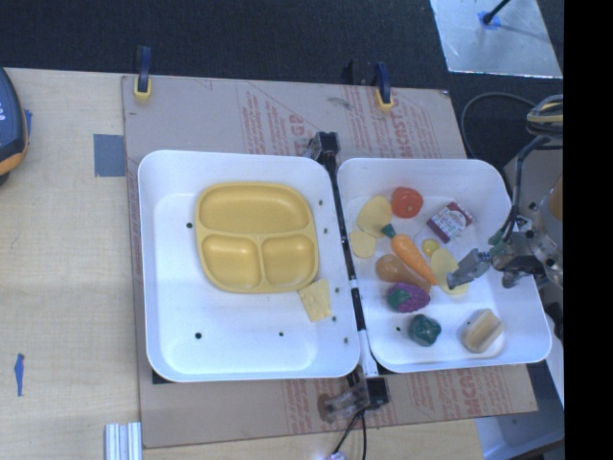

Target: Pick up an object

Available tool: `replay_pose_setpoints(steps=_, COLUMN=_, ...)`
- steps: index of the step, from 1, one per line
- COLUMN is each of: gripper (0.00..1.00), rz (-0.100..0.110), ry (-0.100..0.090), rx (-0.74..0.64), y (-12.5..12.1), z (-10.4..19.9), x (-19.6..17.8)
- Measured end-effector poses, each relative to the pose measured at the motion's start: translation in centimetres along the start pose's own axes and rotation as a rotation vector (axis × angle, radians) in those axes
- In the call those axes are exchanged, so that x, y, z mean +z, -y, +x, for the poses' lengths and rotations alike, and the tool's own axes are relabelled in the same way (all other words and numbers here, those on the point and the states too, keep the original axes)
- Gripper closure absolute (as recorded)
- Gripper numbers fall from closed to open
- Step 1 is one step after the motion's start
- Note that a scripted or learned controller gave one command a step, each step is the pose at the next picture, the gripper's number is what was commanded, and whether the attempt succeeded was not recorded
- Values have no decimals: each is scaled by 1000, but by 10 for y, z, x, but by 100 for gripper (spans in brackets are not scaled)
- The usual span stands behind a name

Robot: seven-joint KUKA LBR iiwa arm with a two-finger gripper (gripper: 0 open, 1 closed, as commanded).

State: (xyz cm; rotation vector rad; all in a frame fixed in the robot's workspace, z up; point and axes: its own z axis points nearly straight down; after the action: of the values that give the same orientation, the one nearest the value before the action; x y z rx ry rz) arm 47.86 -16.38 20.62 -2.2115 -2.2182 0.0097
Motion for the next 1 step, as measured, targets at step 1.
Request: replay_pose_setpoints(steps=1, gripper=0, rz=3, ry=-1, rx=-7, y=-48, z=73, x=61)
